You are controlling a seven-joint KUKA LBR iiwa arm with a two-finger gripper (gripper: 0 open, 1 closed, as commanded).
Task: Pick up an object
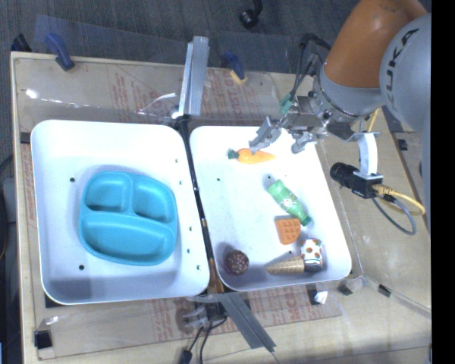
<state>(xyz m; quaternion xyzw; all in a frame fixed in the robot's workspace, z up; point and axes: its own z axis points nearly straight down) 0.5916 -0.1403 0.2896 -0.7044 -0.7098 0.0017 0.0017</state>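
Note:
My gripper (280, 140) hangs over the far end of the right bin (330, 203), its two fingers spread apart with nothing between them. A small orange carrot (255, 156) with a green top lies just under and in front of the left finger (262, 137). Further toward the front lie a green bottle (288, 200), an orange waffle piece (287, 230), an ice cream cone (287, 265), a small white and red toy (312, 254) and a brown round piece (236, 262).
The left bin (53, 150) holds a blue divided plate (129, 217). A metal divider bar (193, 74) runs between the bins at the back. The arm's orange band (371, 29) looms over the right bin's far right corner.

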